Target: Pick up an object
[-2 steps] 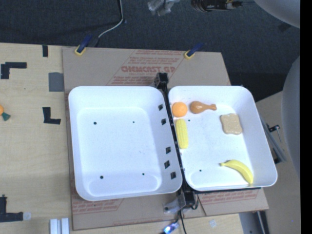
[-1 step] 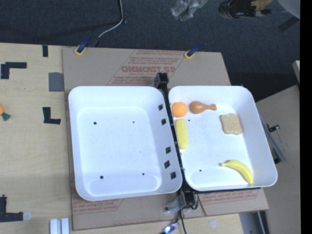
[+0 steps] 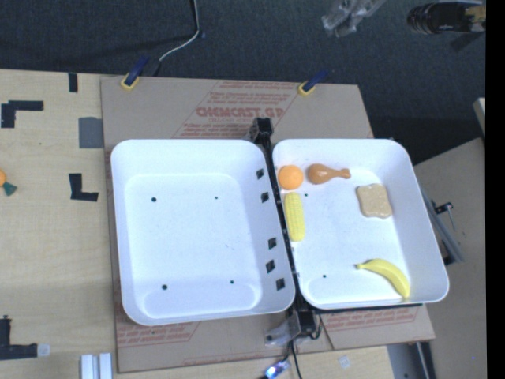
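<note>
The right bin (image 3: pixel 418 212) holds several toy foods. An orange (image 3: pixel 290 178) lies at its far left corner, with a brown drumstick (image 3: pixel 326 173) just to its right. A yellow corn cob (image 3: pixel 294 216) lies along the left wall below the orange. A tan slice of bread (image 3: pixel 373 200) sits near the right wall, and a banana (image 3: pixel 385 275) lies at the near right. My gripper (image 3: pixel 346 16) hangs high beyond the bins' far edge, blurred, well away from every object, with nothing seen in it.
The left bin (image 3: pixel 126 212) stands next to the right one on a cardboard sheet (image 3: pixel 237 109) held by two yellow-and-blue clamps. A white cable (image 3: pixel 183 42) runs over the dark floor behind. A small orange item (image 3: pixel 4 184) lies at the far left edge.
</note>
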Available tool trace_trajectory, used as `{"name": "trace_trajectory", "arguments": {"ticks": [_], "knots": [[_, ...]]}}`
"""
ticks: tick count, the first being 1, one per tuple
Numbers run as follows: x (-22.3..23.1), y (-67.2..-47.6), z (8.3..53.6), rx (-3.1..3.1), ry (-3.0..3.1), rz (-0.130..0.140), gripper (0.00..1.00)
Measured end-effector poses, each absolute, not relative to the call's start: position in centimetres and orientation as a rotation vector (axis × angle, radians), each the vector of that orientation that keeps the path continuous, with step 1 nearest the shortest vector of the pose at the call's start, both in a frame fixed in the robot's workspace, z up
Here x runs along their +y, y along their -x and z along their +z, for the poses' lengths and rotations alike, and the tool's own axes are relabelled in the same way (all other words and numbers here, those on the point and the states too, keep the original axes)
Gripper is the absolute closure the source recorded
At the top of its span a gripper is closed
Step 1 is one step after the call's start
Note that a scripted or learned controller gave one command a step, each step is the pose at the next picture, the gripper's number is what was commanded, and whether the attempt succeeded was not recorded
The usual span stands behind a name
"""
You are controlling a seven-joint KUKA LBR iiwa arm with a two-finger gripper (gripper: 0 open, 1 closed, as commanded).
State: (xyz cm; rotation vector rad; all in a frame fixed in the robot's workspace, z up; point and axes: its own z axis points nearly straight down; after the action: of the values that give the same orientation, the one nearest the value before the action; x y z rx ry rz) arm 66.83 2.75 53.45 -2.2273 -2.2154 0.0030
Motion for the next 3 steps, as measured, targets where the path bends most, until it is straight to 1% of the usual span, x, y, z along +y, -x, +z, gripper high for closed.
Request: {"name": "trace_trajectory", "arguments": {"ticks": [1, 2, 3], "knots": [[-5.7, -66.8, 53.4, -2.214, 2.230, 0.004, 1.00], [-17.1, -66.8, 53.4, -2.214, 2.233, 0.004, 1.00], [-22.7, -66.8, 53.4, -2.218, 2.228, 0.004, 1.00]]}}
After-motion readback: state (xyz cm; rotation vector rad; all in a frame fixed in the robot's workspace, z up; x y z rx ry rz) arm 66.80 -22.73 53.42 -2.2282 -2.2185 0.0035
